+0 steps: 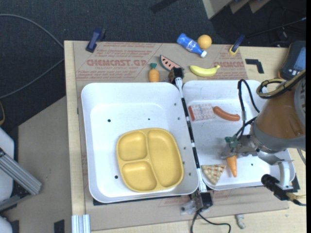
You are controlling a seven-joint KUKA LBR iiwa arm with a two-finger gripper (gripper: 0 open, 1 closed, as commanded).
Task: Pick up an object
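Observation:
My gripper (229,148) hangs low over the right bin (252,179), reaching in from the right below the grey arm and its orange band. An orange carrot (232,166) lies just under and in front of the gripper, its top end touching or hidden by the gripper tip. A pizza slice (213,172) sits at the bin's front left corner. Farther back lie a sausage (226,114) and a red-and-white packet (201,112).
The left bin (102,106) holds a yellow divided plate (148,158). Behind the bins on the board lie a banana (204,71), a blue bottle (190,44), an orange (205,41), a small carrot (154,75) and a watermelon slice (167,62). A black cable (241,93) loops over the right bin.

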